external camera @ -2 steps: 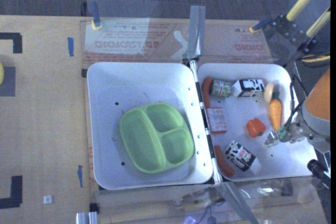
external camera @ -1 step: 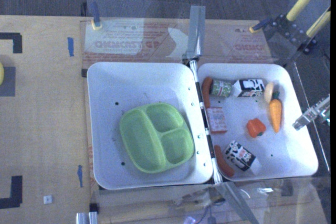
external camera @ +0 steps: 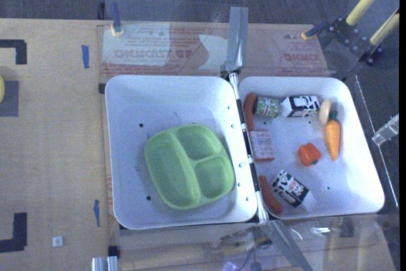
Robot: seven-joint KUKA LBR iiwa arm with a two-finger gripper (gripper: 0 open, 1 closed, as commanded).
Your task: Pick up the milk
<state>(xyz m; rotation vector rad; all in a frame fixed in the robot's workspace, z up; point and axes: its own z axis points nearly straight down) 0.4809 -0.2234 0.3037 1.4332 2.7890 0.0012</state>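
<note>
- Camera view: two cow-patterned cartons lie in the right bin [external camera: 365, 136]. The upper milk carton [external camera: 302, 105] is near the bin's top wall, just beside a green can [external camera: 267, 107] on its left and a pale egg-like piece [external camera: 325, 111] on its right.
- The lower milk carton [external camera: 290, 188] lies tilted near the bottom left of that bin, with a sausage [external camera: 269, 195] close against its left side.
- The lower carton looks the easier pick: its right and upper sides are free.
- Judging by its tilt, a grasp should come straight down across its short sides, turned to match the slant.
- Risk: catching the sausage, or nudging the carton against the bin wall.
- The carrot [external camera: 332, 138] and red pepper [external camera: 309, 154] lie well apart from it.
</note>
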